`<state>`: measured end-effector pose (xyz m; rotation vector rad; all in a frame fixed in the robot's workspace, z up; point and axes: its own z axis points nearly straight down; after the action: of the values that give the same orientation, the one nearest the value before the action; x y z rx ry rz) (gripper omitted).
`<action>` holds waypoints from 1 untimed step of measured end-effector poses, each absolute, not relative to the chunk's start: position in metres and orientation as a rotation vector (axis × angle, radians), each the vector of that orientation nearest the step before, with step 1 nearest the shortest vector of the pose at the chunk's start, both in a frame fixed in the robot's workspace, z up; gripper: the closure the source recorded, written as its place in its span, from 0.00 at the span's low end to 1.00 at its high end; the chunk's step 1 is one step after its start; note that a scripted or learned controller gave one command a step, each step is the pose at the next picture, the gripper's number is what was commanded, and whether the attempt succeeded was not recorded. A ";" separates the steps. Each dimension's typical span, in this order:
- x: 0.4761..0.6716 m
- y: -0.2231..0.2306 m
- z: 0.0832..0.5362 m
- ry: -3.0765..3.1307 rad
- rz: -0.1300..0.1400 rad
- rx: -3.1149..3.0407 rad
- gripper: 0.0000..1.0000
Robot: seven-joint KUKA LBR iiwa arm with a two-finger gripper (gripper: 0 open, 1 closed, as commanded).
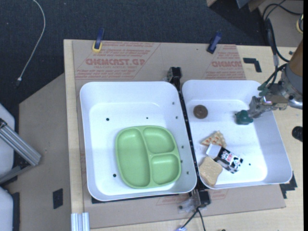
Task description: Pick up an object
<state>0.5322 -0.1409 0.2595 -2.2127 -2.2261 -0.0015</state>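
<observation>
Arm: reaches in low over the right bin [269, 173].
Claw [253, 110]: grip state unclear, touching teal object [243, 118].

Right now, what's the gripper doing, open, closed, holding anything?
Gripper: low in the right bin, right beside the green object; whether it grips it cannot be told.

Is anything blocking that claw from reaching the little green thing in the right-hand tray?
Nothing visible does. The gripper sits right beside the small green object, near the right bin's upper right. The brown disc and the crackers lie farther left.
</observation>
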 end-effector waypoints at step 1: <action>0.547 -0.090 0.260 -2.229 -0.003 -2.214 1.00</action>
<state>0.5466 -0.0897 0.2599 -2.2139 -2.2289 -0.0033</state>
